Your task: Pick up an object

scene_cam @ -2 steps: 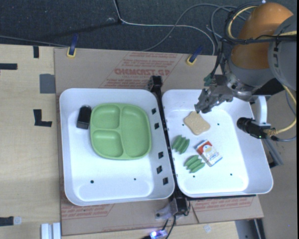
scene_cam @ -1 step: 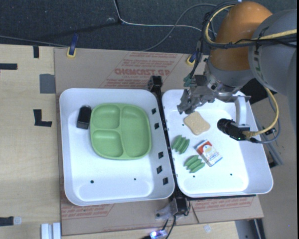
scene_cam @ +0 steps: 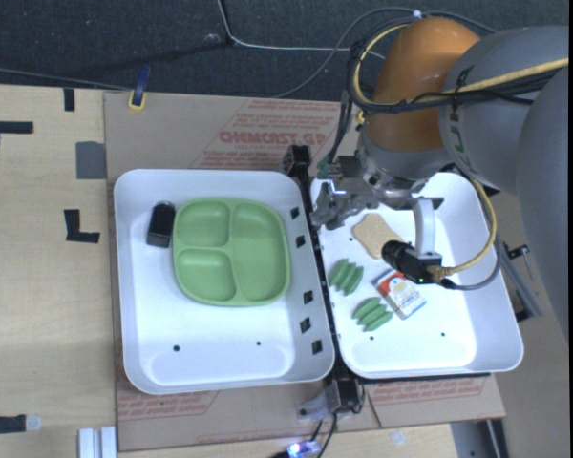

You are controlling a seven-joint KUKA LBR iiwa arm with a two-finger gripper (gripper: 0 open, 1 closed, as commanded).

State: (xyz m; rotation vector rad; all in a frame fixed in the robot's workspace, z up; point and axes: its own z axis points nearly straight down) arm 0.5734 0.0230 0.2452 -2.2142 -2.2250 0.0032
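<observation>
The tool hangs low over the upper left corner of the right bin, close to the divide between the two bins. Whether it is apart or together cannot be told from this view, and nothing is seen held in it.

In the right bin, just beside the tool on its lower right, lies a tan piece of toast. Further that way sits a black cylinder on the arm's cabling, and beyond it a small red and white packet. Below the tool lie two green pea pods, one nearer and the other further down, near the packet.

The left bin, to the tool's left across the divide, holds a green divided plate with three compartments, and a small black block touching or just beside the plate's far left edge.

The lower part of the right bin, below the pods and packet, is bare white floor, as is the bottom strip of the left bin. The arm's grey and orange body covers the right bin's upper edge. The bins rest on cardboard on the counter.
</observation>
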